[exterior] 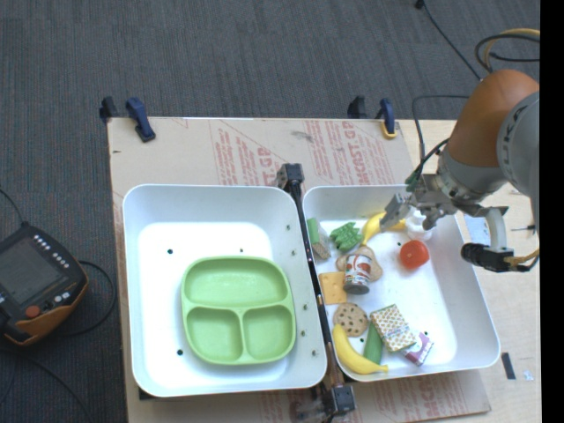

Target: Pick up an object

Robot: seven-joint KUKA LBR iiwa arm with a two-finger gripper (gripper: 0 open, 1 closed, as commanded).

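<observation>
The right bin [471, 320] holds several toy foods: a red tomato [413, 254], a small can [357, 271], a green leafy piece [345, 234], a cookie [351, 318], a patterned box [393, 327] and a banana [357, 352] along the near edge. A second yellow banana [374, 226] lies near the bin's far side. My gripper [411, 211] hangs over the far part of this bin, just right of that yellow banana and above the tomato. I see nothing clearly held in it.
The left bin [150, 236] holds a green divided plate [238, 309]. An orange cheese slice [332, 286], a green stick [314, 232] and a pink packet [419, 349] also lie in the right bin. Clamps [139, 117] sit at the board's far edge. A handheld pendant [35, 280] rests on the floor at left.
</observation>
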